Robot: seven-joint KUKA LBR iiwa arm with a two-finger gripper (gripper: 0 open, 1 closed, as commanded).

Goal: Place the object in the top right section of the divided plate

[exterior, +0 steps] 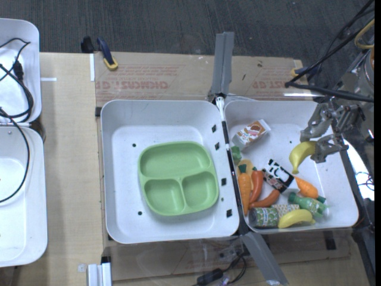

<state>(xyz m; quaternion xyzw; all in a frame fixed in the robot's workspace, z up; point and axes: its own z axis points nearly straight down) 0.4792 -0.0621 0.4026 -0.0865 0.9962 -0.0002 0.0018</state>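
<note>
A light green divided plate (144, 159) lies in the left bin (116, 130), with one wide section at the back and two smaller ones at the front, all bare. Over the right bin (348, 216), my gripper (317, 143) hangs at the end of the arm coming in from the right. A yellow toy banana (300, 154) sits with its upper end between the fingers and curves down to the left of them. The gripper is shut on it. Banana and gripper are well to the right of the plate, beyond the wall between the bins.
The right bin holds a small carton (250, 133), orange carrots (246, 186), a black-and-white packet (278, 173), a green bottle (307, 202), a can (265, 216) and a second banana (296, 218). A grey divider post (222, 64) stands behind the bins.
</note>
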